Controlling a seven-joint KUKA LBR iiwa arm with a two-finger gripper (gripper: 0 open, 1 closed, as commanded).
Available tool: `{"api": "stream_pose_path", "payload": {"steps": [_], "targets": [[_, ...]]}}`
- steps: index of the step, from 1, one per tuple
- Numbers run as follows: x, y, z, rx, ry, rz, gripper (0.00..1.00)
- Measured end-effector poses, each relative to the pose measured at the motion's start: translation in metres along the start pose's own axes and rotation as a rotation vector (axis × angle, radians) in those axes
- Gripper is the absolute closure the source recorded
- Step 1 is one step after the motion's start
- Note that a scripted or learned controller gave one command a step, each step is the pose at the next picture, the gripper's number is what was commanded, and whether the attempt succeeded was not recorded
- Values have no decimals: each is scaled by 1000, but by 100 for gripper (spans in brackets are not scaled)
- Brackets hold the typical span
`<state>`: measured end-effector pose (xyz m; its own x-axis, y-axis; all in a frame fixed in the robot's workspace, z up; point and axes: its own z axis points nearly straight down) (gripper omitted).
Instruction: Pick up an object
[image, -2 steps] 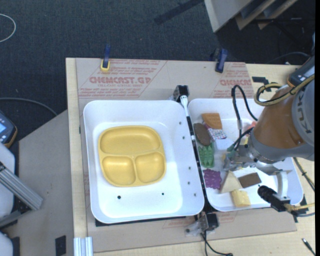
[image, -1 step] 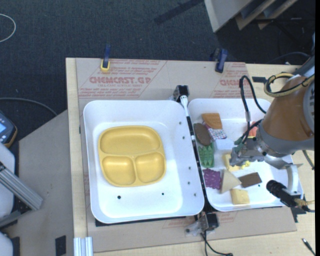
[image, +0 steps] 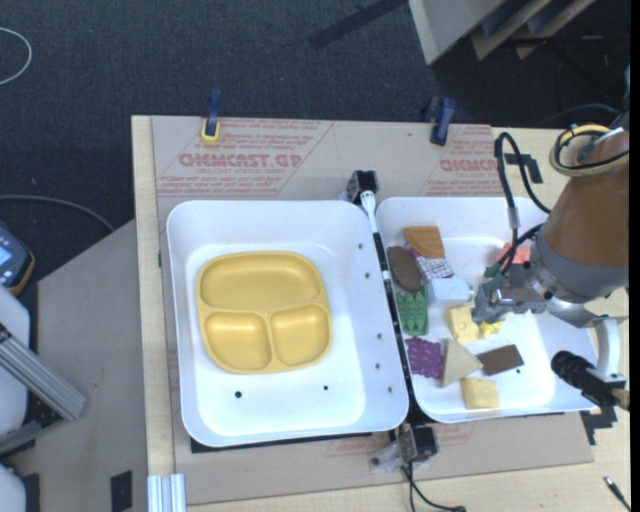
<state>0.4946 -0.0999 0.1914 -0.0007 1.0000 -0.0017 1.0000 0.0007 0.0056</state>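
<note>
A: Camera view: where is the gripper (image: 490, 308)?

B: Low in the right bin (image: 530, 398), directly above a yellow block (image: 462, 324). Whether it is open or gripping, I cannot tell from here.

A: Other items there?

B: A green piece (image: 411, 309), a purple piece (image: 424, 356), a brown slab (image: 499, 359), a tan wafer (image: 425, 241), all lying loose. The left bin (image: 190, 300) holds a yellow divided tray (image: 265, 308).

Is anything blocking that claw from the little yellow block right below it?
Nothing visible does. The gripper hangs directly over the yellow block in the right bin, though other small items crowd closely around it.
</note>
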Motion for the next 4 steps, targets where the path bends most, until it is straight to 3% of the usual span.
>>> {"api": "stream_pose_path", "payload": {"steps": [1,3,4], "targets": [[0,2,-36,-1,0,-1,100],[73,72,-50,0,2,-5,100],[123,110,-37,1,3,-6,100]]}}
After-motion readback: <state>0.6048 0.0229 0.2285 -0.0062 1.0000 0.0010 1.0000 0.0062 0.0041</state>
